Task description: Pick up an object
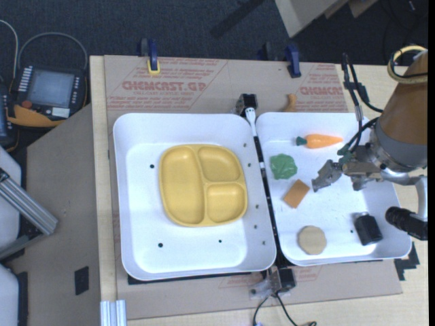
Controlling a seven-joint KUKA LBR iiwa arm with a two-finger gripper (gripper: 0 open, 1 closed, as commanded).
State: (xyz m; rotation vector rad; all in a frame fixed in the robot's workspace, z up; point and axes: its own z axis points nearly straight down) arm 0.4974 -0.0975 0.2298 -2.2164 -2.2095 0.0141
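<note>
The gripper [323, 179] hangs low in the right bin [340, 252]; I cannot tell whether it is open or closed, and it holds nothing I can see. An orange block [296, 195] lies just beside it, with a green lump [283, 166], a carrot [319, 140] and a tan disc [312, 240] around. The left bin [136, 202] holds a yellow divided plate [202, 183]. Both sit on cardboard [204, 80] printed "CHEMCAST GP", above dark carpet [102, 12]

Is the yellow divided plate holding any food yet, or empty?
Empty: all three compartments of the yellow plate show bare yellow; the carrot lies in the other bin.
</note>
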